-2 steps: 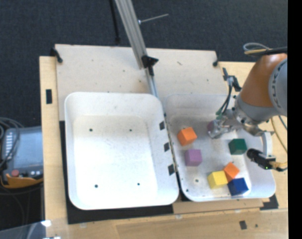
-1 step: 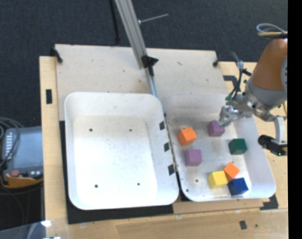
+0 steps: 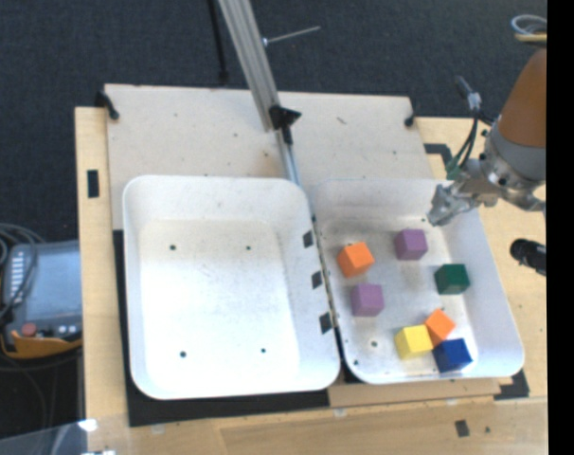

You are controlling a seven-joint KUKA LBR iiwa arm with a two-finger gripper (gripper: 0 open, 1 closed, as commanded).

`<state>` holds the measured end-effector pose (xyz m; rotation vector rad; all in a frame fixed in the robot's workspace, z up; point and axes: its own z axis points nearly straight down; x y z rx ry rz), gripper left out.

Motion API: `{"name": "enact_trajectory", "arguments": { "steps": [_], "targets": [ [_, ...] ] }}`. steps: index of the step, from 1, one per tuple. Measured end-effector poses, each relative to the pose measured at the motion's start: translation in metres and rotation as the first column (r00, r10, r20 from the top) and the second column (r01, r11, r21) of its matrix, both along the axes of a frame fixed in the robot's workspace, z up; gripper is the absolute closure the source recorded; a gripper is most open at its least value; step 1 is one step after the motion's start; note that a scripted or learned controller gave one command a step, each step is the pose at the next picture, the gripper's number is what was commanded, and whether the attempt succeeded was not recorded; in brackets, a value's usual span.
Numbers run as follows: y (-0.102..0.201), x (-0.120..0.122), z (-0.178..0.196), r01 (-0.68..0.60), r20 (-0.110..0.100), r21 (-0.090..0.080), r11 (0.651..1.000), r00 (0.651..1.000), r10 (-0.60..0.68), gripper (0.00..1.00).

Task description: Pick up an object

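Gripper hovers over upper right part of right bin; cannot tell its state, tip too small and blurred. Nearest candidate: purple cube, near, at about 7 o'clock from gripper, resting on bin floor. Green cube at about 6 o'clock, slightly farther. Cubes have no long axis, so judged move is short descent toward 7 o'clock.

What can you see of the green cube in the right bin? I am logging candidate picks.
The small dark green cube looks solid and matte, like painted wood or foam. It sits flat on the floor of the shallow white right bin, near its right wall, slightly rotated. It touches no other block. The gripper is above and apart from it.
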<state>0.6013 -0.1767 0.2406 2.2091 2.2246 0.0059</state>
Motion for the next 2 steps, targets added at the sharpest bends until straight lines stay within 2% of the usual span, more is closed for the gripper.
{"name": "enact_trajectory", "arguments": {
  "steps": [1,2],
  "targets": [
    [-0.002,0.000,-0.012,0.001,-0.008,-0.001,1.000,1.000,-0.001,1.00],
    [0.046,0.003,-0.020,0.002,-0.008,0.001,1.000,1.000,-0.002,1.00]
  ]
}}
